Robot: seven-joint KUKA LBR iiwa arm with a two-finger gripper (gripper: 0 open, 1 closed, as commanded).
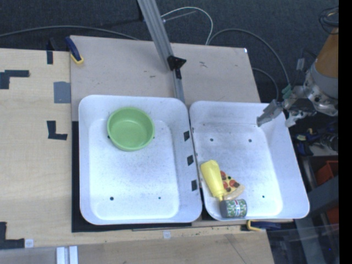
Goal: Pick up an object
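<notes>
A yellow squeeze bottle (213, 180) lies in the right bin (242, 131) near its front left. A toy pizza slice (232, 186) rests against the bottle's right side. Just in front of them a small green can (235, 208) lies on its side by the front wall. A green bowl (130, 128) sits upright at the back of the left bin (137, 197). My gripper (278, 116) hangs over the right bin's back right rim, open with nothing between its fingers. It is well away from the bottle, slice and can.
A slanted metal pole (159, 29) runs down from the top to the divide between the bins. Cables (231, 34) loop on the board behind the right bin. The right bin's middle and back floor is bare white.
</notes>
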